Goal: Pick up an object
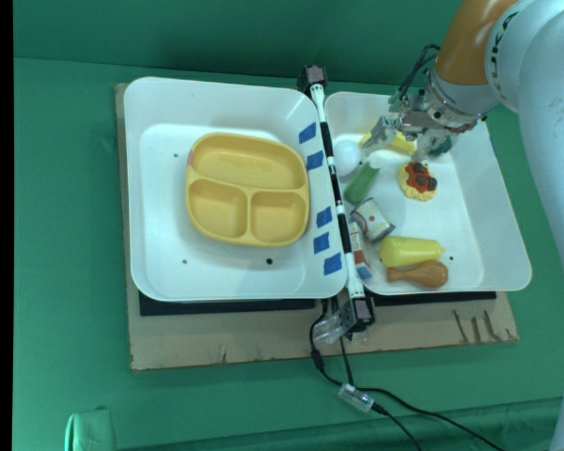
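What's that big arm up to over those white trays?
A grey robot arm reaches in from the right, with its gripper low over the far end of the right bin. That bin holds small toy foods: a white egg, a green piece, a round pizza-like piece, a small can, a yellow piece and a brown drumstick. The left bin holds a yellow divided tray. Nothing is visibly held yet.

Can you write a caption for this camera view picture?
Gripper hovers over toys in the right bin; yellow tray sits left.
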`<control>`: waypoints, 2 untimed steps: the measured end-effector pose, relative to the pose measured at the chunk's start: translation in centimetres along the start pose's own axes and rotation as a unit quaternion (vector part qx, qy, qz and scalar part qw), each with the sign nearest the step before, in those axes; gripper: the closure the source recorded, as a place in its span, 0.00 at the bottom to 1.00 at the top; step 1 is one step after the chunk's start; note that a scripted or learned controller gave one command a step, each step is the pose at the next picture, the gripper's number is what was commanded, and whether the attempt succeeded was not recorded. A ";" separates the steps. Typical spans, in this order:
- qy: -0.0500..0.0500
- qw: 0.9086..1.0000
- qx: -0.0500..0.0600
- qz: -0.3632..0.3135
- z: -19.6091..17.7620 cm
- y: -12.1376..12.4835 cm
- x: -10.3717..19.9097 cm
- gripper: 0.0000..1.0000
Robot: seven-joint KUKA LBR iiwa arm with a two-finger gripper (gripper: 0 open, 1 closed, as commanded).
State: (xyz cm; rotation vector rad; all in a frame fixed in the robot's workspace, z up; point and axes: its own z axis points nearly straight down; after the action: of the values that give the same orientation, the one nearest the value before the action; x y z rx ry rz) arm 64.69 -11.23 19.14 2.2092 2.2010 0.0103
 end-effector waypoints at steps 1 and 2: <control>0.000 1.000 -0.005 0.001 -0.2 -4.1 1.0 0.00; 0.000 1.000 -0.007 0.001 -0.3 -8.2 -0.1 0.00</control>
State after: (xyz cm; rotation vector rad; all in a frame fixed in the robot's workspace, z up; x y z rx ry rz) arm 56.50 -11.35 19.26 2.2030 2.1919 0.0264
